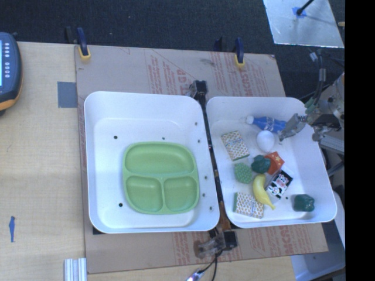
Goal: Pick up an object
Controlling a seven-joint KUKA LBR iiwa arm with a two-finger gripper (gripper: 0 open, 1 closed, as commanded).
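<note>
The right bin holds several small objects: a blue and white bottle, a white ball, a yellow banana, an orange block, a black and white carton, two patterned packets, and dark green pieces. My gripper hangs over the bin's upper right part, just right of the bottle and the ball. Its fingers look spread apart, and I see nothing between them.
In the left bin lies a green divided plate. Both bins rest on a cardboard sheet held by clamps at the back. A blue and orange device sits at the far left of the wooden bench.
</note>
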